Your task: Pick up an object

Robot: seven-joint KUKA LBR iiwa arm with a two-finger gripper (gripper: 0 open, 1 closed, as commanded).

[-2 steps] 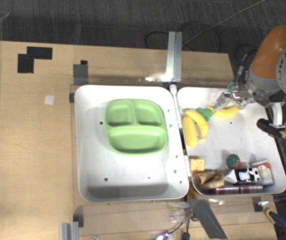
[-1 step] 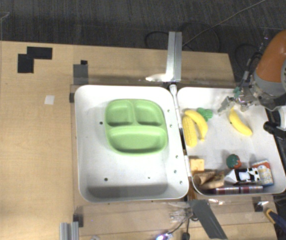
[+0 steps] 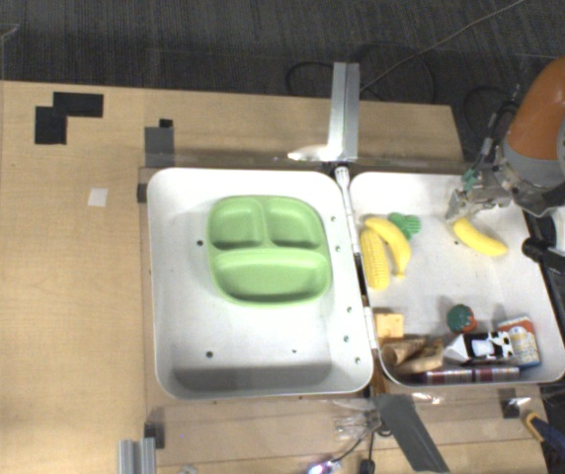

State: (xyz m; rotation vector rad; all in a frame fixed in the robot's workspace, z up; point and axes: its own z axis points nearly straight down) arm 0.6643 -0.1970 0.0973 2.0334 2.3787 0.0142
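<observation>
My gripper (image 3: 476, 201) hangs over the far right corner of the right bin (image 3: 537, 294), open, with nothing between its fingers. A yellow banana (image 3: 481, 238) lies on the bin floor just in front of it, apart from it. At the bin's left side lie a second banana (image 3: 391, 242), a corn cob (image 3: 373, 259) and a small green toy (image 3: 406, 224). Along the near wall sit a cracker (image 3: 389, 324), a brown item (image 3: 413, 350), a green and red ball (image 3: 460, 317), a small carton (image 3: 507, 345) and a dark bar (image 3: 472, 371).
The left bin (image 3: 179, 294) holds a green divided plate (image 3: 268, 248). A metal post (image 3: 345, 107) stands behind the divider between the bins. The arm's orange band (image 3: 544, 107) and grey wrist hang over the right bin's far right edge. Cables run behind the bench.
</observation>
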